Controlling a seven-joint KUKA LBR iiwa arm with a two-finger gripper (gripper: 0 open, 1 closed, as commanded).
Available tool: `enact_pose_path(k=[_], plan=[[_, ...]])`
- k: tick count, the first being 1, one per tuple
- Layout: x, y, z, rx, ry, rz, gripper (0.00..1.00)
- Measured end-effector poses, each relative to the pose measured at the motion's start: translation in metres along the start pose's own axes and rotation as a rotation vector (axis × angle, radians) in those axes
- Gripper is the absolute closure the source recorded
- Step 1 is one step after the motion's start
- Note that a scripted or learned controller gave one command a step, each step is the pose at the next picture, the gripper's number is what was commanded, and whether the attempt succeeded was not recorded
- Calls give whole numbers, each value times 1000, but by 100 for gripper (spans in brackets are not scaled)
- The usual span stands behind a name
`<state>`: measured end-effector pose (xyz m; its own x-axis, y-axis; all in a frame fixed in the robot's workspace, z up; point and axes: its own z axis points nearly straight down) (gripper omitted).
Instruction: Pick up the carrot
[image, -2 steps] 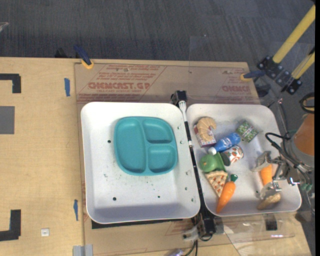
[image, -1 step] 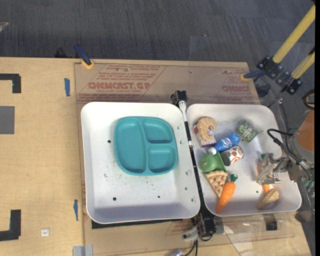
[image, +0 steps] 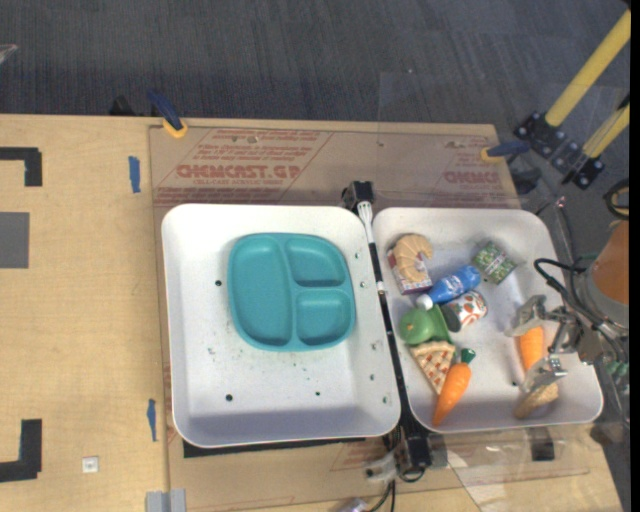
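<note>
Carrot lies in the right bin, at the lower middle of the frame. It is slanted, with its green top pointing up-right and its tip toward the bin's near edge. From my screen it sits just below a pizza slice, touching or nearly touching it, and it is clear of the gripper.

The gripper is at the right side of the same bin, well to the right of the carrot. I see its metal fingers closed around a smaller orange piece, one above it and one below. A tan piece lies just under them.

Higher in that bin I make out a green pepper, a blue bottle and a bread roll. The left bin holds a teal divided plate.
</note>
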<state>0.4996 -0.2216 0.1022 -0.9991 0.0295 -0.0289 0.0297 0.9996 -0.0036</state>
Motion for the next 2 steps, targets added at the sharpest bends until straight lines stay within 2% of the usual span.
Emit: enact_pose_path(k=[1,2], plan=[[5,11,9,-15,-10,-389,0],[7,7,-1,-7,-5,-389,100]])
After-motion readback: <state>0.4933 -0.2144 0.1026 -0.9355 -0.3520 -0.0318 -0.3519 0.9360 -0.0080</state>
